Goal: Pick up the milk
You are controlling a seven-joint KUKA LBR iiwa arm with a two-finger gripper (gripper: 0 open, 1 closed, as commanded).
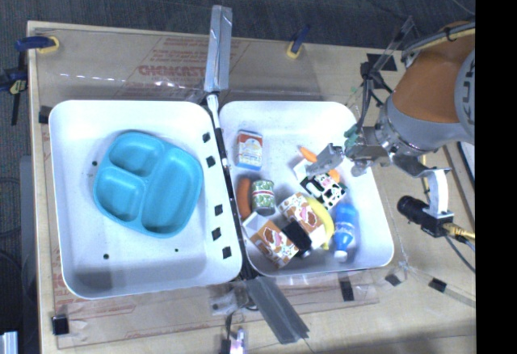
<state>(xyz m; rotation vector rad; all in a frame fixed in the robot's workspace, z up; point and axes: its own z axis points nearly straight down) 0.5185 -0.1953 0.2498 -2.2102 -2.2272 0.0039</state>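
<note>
The milk [325,188] is a small carton with black and white cow patches, lying in the right bin [279,112] toward its right side. My gripper [342,163] reaches in from the right and hovers just above and behind the carton, open. Its grey fingers [327,157] stand apart with nothing between them. The near finger sits close to the carton's upper edge, next to an orange carrot-like piece [306,154].
A blue bottle [345,229], a yellow banana [322,221], patterned boxes [275,242], a green can [262,195], a sausage [245,195] and a red-and-white carton [250,149] crowd the right bin. The left bin [77,259] holds a blue divided plate [149,182].
</note>
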